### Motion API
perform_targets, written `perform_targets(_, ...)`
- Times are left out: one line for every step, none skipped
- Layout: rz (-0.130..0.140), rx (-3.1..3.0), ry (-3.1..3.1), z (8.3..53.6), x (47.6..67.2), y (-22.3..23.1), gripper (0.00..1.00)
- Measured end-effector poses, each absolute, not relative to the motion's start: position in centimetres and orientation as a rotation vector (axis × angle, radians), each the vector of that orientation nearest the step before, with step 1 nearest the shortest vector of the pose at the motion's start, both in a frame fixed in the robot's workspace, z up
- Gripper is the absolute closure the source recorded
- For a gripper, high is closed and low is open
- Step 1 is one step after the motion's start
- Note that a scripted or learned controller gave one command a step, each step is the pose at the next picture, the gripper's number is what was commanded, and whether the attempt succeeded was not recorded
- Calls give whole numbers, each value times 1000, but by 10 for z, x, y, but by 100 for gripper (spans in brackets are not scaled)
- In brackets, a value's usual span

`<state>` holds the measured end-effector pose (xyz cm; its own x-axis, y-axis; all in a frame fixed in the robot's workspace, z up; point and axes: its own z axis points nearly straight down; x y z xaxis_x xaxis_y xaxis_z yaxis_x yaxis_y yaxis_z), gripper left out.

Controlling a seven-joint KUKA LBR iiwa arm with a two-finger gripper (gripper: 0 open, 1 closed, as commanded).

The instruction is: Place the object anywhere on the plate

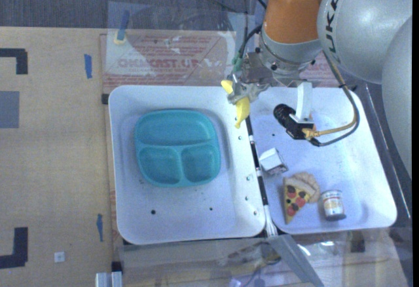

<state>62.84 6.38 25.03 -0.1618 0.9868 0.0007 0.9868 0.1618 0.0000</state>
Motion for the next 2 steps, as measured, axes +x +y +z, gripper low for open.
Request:
perform_targets(-1, -2034, -2394, 250, 628, 64, 0)
perform_targets(-2, -2127, -2312, 155, 600, 142, 0)
